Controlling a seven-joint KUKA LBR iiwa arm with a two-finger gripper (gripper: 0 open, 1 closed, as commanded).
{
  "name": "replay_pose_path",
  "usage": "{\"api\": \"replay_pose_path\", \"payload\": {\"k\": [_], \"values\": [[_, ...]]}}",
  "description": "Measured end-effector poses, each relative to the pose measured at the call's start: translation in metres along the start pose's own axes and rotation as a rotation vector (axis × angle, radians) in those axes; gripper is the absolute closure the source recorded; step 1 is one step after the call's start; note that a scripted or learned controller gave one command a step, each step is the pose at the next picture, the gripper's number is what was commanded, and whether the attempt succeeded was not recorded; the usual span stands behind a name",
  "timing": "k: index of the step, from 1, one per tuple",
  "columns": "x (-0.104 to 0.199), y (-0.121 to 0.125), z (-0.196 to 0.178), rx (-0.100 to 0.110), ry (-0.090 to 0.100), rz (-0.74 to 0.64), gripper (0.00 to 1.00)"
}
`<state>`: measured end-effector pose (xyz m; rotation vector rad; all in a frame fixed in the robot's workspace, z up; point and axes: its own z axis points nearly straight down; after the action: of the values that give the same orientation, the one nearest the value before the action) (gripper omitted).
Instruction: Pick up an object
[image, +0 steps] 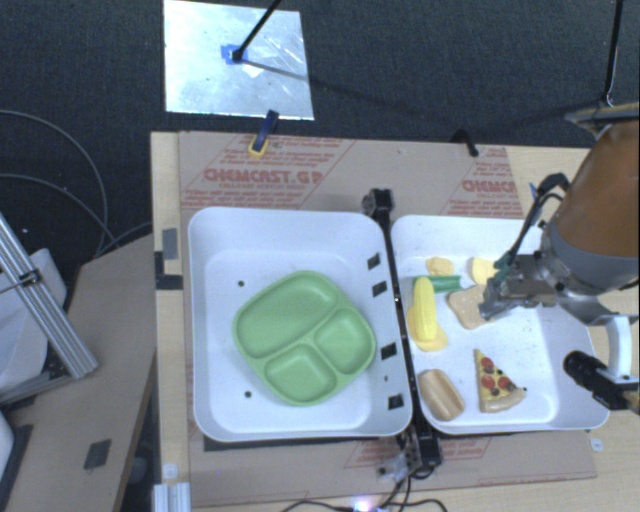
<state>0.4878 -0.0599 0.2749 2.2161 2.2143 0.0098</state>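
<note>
Scanning from the near edge of the right bin (575, 420): a brown bun-shaped toy (440, 393) just nearer than the yellow corn cob (425, 312), rounded and smooth; a pizza-slice toy (496, 382) nearer than and right of the corn cob, a flat wedge dotted red. Probably moulded plastic, so light, stiff, a little slick, not fragile.

Reaching the likeliest target next: a flat tan piece (463, 307) touching or just right of the corn cob, partly under the gripper (492, 303). Looks thin and low-lying, so hard to pinch from above; best taken across its narrow width, edges squarely between the pads. Cannot tell whether the gripper is released or clenched, nor whether anything is held.

Passing beyond the corn cob: a small green piece (447, 283) at its far end, and two pale yellow lumps (438, 266), rounded and small.

Looking left of the corn cob, in the left bin (205, 300): a green divided plate (305, 338), three shallow wells, matte and rigid. Seems too broad for a pinch except at the rim.
</note>
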Motion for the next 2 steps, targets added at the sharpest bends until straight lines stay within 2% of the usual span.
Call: {"api": "replay_pose_path", "payload": {"k": [1,2], "values": [[0.041,0.0,-0.012,0.006,0.003,-0.009,1.0],[0.12,0.0,-0.094,0.001,0.005,-0.014,1.0]]}}
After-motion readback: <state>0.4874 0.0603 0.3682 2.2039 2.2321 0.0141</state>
